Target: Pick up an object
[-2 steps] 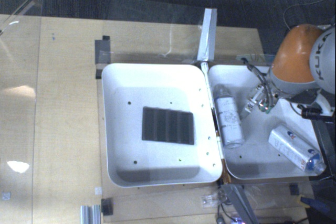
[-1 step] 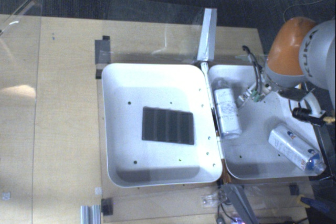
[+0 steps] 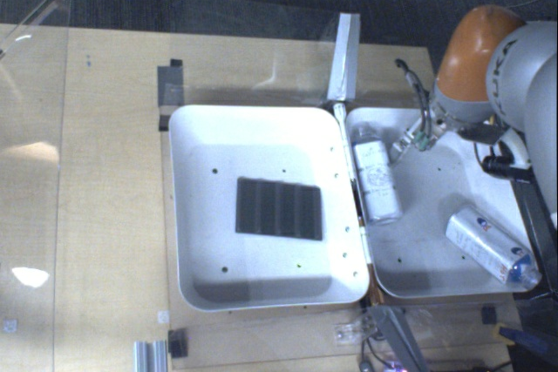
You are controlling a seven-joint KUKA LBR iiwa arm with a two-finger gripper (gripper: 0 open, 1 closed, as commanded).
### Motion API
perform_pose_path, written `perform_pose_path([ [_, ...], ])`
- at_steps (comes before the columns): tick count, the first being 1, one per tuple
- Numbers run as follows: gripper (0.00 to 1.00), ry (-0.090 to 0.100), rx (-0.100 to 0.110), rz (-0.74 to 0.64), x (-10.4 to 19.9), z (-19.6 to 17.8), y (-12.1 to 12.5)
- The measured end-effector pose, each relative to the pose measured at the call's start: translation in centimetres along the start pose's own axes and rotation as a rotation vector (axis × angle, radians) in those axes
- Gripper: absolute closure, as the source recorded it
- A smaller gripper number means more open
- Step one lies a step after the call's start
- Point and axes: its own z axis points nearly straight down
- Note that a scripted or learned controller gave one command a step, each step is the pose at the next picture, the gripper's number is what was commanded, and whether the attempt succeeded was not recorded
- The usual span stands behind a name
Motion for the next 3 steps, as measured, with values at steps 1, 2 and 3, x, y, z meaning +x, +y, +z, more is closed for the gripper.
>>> perform_pose_path([
  [1,1.00,-0.006,-0.024,-0.005,0.2,-1.3,0.9],
  [2,0.00,-0.006,-0.014,-0.001,-0.1,-1.4,0.3],
  [3,0.00,0.019,-0.023,0.152,5.0,-7.7,-6.0],
])
